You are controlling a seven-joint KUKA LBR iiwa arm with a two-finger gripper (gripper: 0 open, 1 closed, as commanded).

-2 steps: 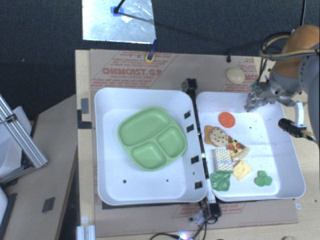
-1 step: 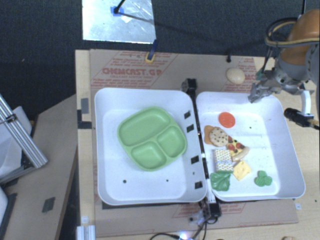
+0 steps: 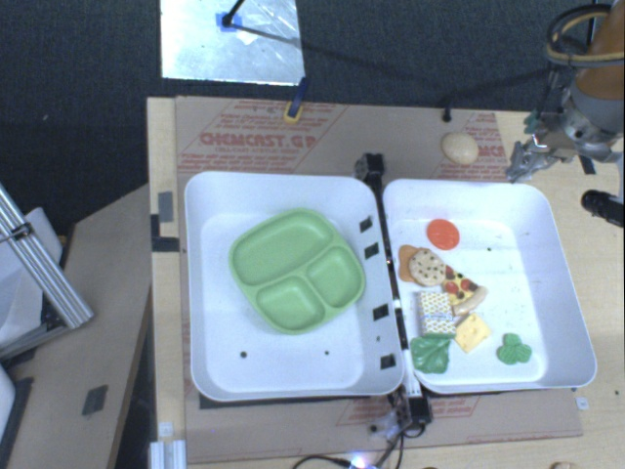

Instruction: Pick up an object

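The arm (image 3: 586, 76) is cut off at the upper right; its jaws sit over the bench (image 3: 410, 125) just past the right bin (image 3: 562, 291), whether wide or narrow I cannot tell. The pizza slice (image 3: 462, 289) lies mid-bin, tip toward upper left.

The brown board (image 3: 410, 130) under the bins carries red print. Behind the left bin it reads "CHEMCAST G P" in large capitals, with smaller lines below that are too fine to read. The same kind of red print repeats behind the right bin and along the front edge, too small to make out.
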